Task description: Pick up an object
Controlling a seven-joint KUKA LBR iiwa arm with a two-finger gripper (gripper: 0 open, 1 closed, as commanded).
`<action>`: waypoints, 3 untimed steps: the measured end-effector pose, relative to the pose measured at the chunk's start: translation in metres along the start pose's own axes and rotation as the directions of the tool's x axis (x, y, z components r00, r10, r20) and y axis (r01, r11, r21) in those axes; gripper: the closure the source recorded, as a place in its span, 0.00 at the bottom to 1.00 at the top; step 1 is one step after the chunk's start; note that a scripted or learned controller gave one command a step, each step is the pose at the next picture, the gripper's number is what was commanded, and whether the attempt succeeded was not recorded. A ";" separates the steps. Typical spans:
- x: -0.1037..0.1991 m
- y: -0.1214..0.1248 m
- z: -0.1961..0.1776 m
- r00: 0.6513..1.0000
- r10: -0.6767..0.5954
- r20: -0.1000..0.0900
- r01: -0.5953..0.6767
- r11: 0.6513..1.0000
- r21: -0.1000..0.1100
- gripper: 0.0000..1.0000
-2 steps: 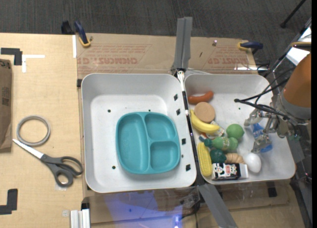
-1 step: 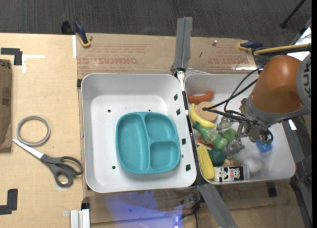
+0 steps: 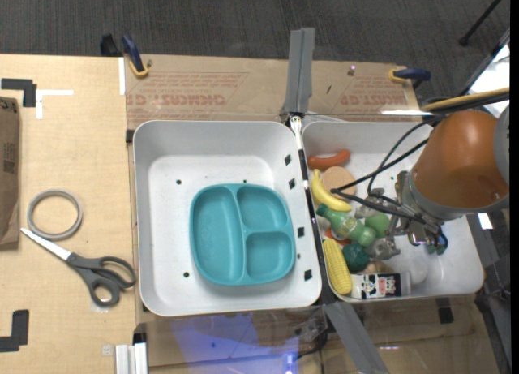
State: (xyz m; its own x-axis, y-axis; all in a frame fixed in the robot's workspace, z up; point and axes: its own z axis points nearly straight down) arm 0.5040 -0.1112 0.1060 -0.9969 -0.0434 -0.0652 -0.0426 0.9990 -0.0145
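Grey and orange-banded, the arm (image 3: 458,161) reaches over the right bin (image 3: 454,283), and its gripper (image 3: 397,230) hangs low among the toy food there. Whether it is released or clenched I cannot tell, since the wrist and cables hide the tip.

Just left of the gripper lies the heap of objects: a banana (image 3: 324,194) along the bin's left wall, a peach-coloured round piece (image 3: 336,178) beside it, a red sausage (image 3: 331,158) behind, some green vegetables (image 3: 357,230), a corn cob (image 3: 336,267) nearer the front, and a small black-and-white carton (image 3: 379,285) at the front wall.

In the left bin (image 3: 154,202) a teal divided plate (image 3: 242,234) lies flat. On the bench to the left rest scissors (image 3: 85,265) and a tape roll (image 3: 55,213).
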 end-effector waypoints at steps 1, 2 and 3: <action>-0.086 -0.049 -0.068 0.986 0.152 -0.064 -0.152 0.988 -0.004 0.00; -0.054 -0.107 0.019 0.985 0.160 -0.063 -0.160 0.987 -0.004 0.00; -0.033 -0.112 0.017 0.988 0.142 -0.064 -0.143 0.990 -0.005 0.00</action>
State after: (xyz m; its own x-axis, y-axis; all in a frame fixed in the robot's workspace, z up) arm 0.5425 -0.2218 0.0926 -0.9950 0.1002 -0.0026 0.1002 0.9950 -0.0002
